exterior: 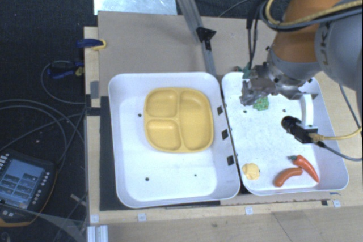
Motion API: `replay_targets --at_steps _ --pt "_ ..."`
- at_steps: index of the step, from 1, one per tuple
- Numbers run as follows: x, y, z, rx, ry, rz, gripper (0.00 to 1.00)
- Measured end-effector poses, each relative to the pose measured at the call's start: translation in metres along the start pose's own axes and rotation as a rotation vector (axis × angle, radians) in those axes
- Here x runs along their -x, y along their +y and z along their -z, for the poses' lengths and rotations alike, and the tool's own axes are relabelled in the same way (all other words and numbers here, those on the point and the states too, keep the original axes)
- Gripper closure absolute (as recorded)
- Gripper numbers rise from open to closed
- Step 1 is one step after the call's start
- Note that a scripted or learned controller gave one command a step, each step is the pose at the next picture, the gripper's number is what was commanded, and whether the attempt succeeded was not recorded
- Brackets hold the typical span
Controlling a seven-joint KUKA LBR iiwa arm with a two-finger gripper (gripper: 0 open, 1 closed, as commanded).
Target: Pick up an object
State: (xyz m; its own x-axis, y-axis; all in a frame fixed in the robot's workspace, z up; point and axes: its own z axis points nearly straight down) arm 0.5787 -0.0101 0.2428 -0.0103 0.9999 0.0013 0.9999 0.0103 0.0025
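Could not tell whether gripper point(250, 97) was open or closed. Found it low at far end of right bin point(266, 141), just beside small green piece point(261, 103), touching or nearly so. Saw nothing held. Judged green piece the likely target.

To do well: centre over piece, drop straight, close only with piece squarely between jaws, lift slowly. Small and knobbly by the look; likely to roll or squirt aside if caught off-centre.

Noted at near end of right bin: yellow lump point(250, 170), orange sausage point(287, 177), red pepper point(307, 165). All well apart from gripper, no hindrance. Noted in left bin point(170, 173): yellow plate point(178, 119). Marked far bin wall, close by, as the one thing to mind.
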Motion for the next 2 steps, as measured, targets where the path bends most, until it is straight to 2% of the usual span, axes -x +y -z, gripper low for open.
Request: replay_targets --at_steps 1,2 --pt "-0.054 0.016 0.008 0.001 0.001 0.001 1.0" --pt "-0.095 0.028 0.003 0.0 0.0 0.0 1.0"
